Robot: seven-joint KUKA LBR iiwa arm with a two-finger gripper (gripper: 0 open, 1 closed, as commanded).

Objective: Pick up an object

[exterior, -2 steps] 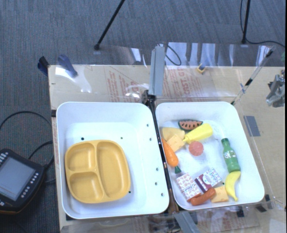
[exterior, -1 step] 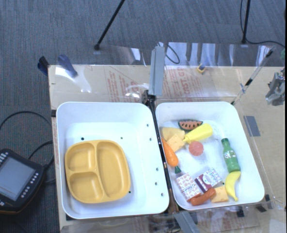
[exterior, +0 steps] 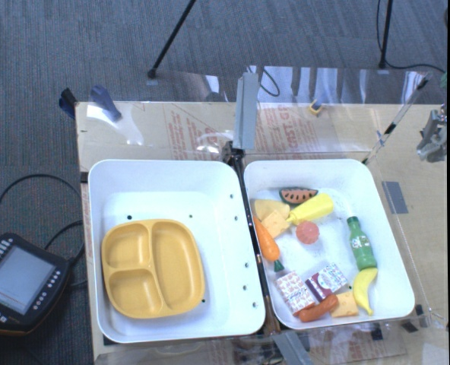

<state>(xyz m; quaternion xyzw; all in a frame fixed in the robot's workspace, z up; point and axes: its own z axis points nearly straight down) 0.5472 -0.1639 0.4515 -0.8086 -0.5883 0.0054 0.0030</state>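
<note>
the fingers are hanging at the far right, grip state unclear, well apart from the green bottle lying in the right bin.

Glossy white plastic bins, matt yellow plastic tray, shiny green bottle, brown cardboard bench

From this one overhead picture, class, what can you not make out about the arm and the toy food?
- Gripper: cut off by the right edge and blurred, so its state is unclear.
- Small cartons: print too small to read.
- Red item: partly under the cartons, identity unclear.
- Watermelon slice: near side hidden by the yellow piece.
</note>
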